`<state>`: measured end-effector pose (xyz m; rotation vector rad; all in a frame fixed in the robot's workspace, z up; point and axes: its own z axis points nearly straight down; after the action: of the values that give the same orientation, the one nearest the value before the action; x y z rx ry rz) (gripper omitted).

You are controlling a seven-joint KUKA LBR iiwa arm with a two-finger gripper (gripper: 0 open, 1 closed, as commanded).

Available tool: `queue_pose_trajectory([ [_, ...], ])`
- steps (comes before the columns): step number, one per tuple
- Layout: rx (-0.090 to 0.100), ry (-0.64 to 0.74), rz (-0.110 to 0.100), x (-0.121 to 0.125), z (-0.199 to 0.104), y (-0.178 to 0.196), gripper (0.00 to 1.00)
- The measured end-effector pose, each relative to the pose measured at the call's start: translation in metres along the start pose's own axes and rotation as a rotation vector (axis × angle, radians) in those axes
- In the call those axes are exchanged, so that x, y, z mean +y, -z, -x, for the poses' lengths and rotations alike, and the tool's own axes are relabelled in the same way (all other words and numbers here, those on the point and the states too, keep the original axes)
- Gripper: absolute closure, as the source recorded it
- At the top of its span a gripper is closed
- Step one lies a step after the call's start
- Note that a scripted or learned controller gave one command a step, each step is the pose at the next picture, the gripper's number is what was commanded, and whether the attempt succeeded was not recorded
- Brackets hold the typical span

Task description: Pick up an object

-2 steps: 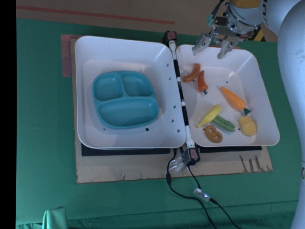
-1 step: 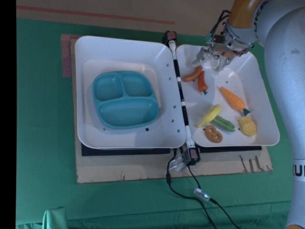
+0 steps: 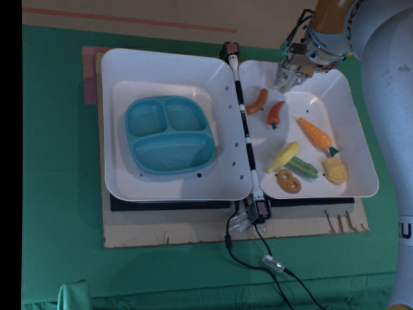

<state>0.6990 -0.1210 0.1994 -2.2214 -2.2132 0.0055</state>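
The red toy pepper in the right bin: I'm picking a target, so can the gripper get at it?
Probably yes. The red toy pepper lies apart from the orange toy sausage, uncovered, and the gripper hovers just above it.

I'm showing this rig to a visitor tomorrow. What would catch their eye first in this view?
Probably the big teal divided plate filling the left bin. Next, the scatter of toy food in the right bin: a sausage, a red pepper, a carrot, a banana and a pretzel. The gripper hangs over that bin's far end, near the sausage.
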Motion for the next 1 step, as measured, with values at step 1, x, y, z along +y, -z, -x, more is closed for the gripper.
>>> queue_pose_trajectory([
  [1, 0.0, 0.0, 0.0, 0.0, 0.0001, 0.0, 0.0],
])
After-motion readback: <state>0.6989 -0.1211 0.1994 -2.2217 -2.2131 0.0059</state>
